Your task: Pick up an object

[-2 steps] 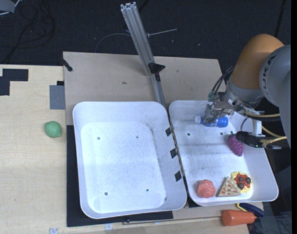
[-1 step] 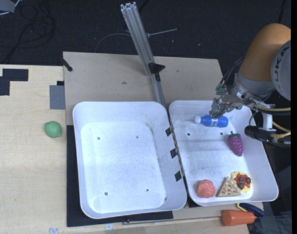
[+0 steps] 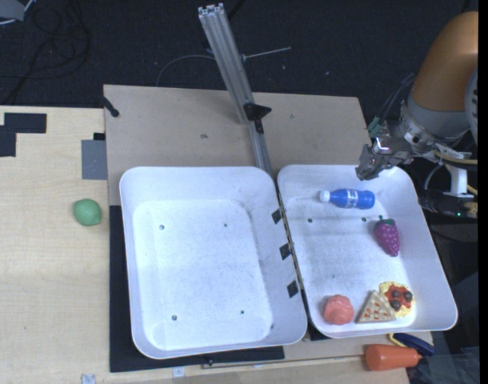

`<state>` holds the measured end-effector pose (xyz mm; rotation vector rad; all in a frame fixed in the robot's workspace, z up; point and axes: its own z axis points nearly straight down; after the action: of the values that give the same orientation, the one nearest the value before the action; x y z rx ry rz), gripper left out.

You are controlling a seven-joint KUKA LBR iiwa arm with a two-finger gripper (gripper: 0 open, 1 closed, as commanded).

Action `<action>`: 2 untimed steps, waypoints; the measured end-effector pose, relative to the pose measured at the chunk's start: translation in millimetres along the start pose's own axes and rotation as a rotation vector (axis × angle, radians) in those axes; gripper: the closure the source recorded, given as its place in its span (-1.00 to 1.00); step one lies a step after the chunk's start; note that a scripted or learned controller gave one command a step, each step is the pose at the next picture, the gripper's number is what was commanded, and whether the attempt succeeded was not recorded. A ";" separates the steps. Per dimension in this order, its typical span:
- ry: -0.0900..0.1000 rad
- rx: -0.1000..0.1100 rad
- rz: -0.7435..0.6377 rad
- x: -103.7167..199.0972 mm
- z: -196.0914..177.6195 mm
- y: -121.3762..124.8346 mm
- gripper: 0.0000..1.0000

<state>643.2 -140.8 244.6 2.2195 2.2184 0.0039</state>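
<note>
Bottle (image 3: pixel 348 198), blue with a white cap, lies on its side near the far edge of the right bin (image 3: pixel 436 310). Just above it hangs the gripper (image 3: pixel 371 169), at the bin's far rim, nothing visible in it. Grapes (image 3: pixel 387 236) sit close by; a pink ball (image 3: pixel 338 310) and pizza slice (image 3: pixel 386 302) rest near the front. A green ball (image 3: pixel 88 212) lies well apart on the bench.

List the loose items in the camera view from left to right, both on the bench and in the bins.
green ball → peach-coloured round piece → blue bottle → purple grapes. The toy pizza slice, fruit tart and orange carrot overlap in position, so I leave them unordered.
</note>
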 end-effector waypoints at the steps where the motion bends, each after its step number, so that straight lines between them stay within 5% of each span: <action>1: 0.002 0.003 -0.003 46.1 -8.3 -21.7 1.00; 2: 0.002 0.005 -0.004 102.0 1.0 -41.7 1.00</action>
<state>601.5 -38.8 243.3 2.2187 2.2263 0.0001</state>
